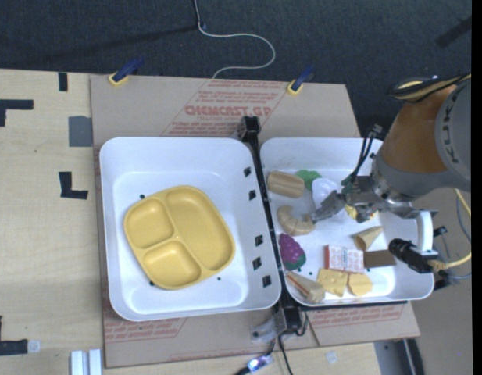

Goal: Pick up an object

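Observation:
My gripper (328, 207) hangs low over the middle of the right bin (397, 294), reaching in from the right. Its tip is just right of a tan curved pastry (294, 222) and below a white crumpled piece (323, 187). Around it lie a bread roll (285, 183), a green item (307, 176), purple grapes (290, 250), a red and white packet (344, 258), a cheese block (331, 281), a tan wedge (369, 237) and a brown bar (379, 259). A small yellow item (355, 209) shows right beside the wrist.
The left bin (116, 170) holds a yellow divided plate (178, 235). A black divider strip (260, 209) runs between the bins. A sandwich-like piece (305, 287) lies at the right bin's front left. The arm's grey and orange body (420, 147) covers the right bin's far right.

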Robot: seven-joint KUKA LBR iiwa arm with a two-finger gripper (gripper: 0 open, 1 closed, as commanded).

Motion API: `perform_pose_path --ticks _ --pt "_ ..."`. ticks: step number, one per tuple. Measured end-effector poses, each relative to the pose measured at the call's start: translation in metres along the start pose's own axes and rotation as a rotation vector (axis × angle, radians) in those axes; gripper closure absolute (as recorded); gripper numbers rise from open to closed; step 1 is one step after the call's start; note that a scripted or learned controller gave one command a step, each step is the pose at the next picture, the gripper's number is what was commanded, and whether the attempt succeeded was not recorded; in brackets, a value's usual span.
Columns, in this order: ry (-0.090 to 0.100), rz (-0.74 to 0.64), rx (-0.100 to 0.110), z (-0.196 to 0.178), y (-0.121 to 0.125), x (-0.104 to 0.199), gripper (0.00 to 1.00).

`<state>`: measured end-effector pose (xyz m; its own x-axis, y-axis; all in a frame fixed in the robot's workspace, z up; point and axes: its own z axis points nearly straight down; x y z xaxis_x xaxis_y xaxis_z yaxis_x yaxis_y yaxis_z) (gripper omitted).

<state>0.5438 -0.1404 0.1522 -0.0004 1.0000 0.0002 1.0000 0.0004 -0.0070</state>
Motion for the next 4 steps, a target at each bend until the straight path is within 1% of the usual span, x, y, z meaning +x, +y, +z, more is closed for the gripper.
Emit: perform_pose_path --ticks 1,2,3,4 --pt "0.000 0.000 0.000 0.046 -0.002 -0.005 0.00" --pt "-0.001 -0.001 -0.004 0.069 -0.002 -0.004 0.00" --pt "-0.001 -0.002 -0.006 0.057 -0.002 -0.005 1.00" --pt "-0.001 -0.001 -0.011 -0.006 -0.001 -0.003 1.00"
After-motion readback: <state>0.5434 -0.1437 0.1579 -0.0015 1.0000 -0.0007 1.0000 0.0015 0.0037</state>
